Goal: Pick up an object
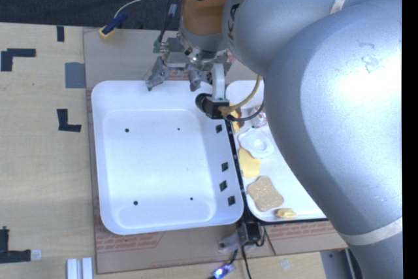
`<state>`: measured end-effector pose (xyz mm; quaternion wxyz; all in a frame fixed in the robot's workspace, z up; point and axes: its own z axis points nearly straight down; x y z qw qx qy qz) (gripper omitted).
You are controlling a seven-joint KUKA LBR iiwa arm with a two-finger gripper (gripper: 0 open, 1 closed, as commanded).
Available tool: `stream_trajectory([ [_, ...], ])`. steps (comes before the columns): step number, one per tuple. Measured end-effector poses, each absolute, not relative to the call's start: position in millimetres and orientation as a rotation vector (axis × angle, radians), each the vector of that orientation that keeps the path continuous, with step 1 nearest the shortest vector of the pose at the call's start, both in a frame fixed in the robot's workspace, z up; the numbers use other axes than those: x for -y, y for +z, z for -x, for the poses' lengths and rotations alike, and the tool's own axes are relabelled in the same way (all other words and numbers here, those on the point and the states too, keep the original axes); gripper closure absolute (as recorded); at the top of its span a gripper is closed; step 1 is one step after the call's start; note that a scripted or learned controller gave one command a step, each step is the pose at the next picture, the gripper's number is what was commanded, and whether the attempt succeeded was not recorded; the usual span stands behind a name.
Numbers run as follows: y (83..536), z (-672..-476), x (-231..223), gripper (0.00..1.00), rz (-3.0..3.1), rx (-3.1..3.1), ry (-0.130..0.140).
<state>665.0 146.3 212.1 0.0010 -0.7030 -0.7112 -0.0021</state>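
My gripper (175, 81) hangs over the far rim of the left bin (96, 140), below the orange wrist band. Its two fingers (155, 79) stand apart, open, with nothing between them. The objects lie in the right bin (243, 86), to the right of the gripper: a white egg-shaped piece (258, 144), a yellow piece (248, 164), a brown speckled slab (264, 193) and a small yellow bit (285, 212). The arm's grey body hides most of the right bin.
The two bins meet along a wall with black clips (225, 166). A blue and yellow cable plug (112, 25) lies on the brown board behind the left bin. Black tape marks (65, 121) dot the bench to the left.
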Motion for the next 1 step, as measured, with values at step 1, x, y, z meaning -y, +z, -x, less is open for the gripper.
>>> stream_trajectory([
  [1, 219.8, -665.0, -139.6, 1.00, 2.215, 2.225, 0.004],
])
